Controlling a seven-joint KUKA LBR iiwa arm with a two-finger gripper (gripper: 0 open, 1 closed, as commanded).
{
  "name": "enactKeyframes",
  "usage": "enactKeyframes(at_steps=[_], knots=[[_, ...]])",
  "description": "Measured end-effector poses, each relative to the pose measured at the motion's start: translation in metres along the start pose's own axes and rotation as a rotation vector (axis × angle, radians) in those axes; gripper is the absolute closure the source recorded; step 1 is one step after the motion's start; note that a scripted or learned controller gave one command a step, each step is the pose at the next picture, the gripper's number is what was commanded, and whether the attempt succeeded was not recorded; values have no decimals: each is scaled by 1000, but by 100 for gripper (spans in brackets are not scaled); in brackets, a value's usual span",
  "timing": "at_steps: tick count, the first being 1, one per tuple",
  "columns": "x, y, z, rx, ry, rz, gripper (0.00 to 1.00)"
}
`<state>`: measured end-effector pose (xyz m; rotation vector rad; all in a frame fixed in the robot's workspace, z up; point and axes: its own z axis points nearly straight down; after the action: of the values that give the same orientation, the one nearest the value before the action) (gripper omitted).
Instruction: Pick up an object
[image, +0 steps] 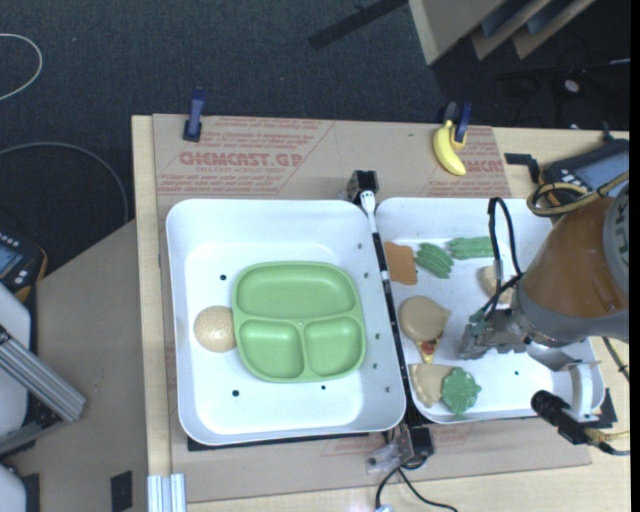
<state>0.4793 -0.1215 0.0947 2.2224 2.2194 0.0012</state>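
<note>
You see two smooth, glossy white plastic bins (200, 400) on a matt cardboard-brown printed board (250, 150). The green divided plastic tray (298, 320) looks satin-smooth; the yellow plastic banana (448, 152) shines.

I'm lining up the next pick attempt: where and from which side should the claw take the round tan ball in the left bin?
Grip the tan ball across its middle, coming straight down. It is round, so any pair of opposite sides would probably do, but the green divided plate touches its right side; closing along the near-far line likely keeps the fingers off the plate.
</note>
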Motion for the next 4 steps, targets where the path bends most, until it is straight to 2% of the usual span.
enactKeyframes(at_steps=[1, 3, 4], knots=[[2, -1, 11, 4, 2, -1, 100], [1, 0, -10, -2, -1, 1, 100], [16, -1, 11, 5, 3, -2, 100]])
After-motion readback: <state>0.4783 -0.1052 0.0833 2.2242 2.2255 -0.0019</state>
